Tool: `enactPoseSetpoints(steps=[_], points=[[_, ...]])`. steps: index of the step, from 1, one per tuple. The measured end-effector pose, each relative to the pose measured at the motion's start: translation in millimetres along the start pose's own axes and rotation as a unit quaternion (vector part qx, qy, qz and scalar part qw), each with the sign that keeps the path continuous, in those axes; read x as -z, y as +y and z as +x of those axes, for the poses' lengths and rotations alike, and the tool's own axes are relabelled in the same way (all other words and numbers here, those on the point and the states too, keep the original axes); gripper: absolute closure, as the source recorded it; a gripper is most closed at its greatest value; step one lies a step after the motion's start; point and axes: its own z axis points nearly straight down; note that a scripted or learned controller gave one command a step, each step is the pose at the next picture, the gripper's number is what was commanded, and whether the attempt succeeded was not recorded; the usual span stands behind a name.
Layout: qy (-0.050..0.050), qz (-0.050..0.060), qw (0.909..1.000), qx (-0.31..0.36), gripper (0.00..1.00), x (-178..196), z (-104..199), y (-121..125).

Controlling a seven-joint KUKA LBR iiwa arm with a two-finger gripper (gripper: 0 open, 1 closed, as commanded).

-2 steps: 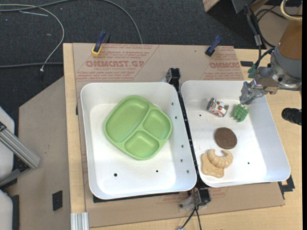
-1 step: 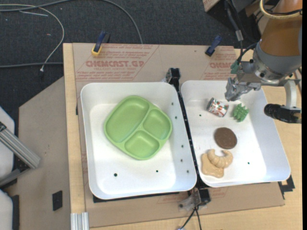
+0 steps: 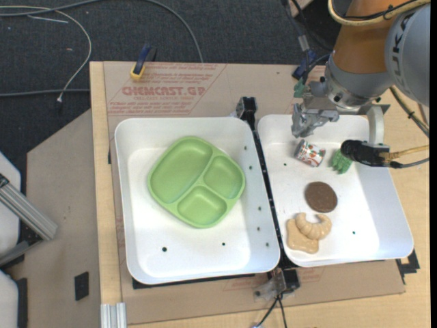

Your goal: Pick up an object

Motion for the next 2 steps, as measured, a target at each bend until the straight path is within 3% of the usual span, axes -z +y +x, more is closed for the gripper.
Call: enactPoseSetpoints(steps=[2], points=[[0.000,0.000,1.0000,0.000,1.00,-14,123,26]])
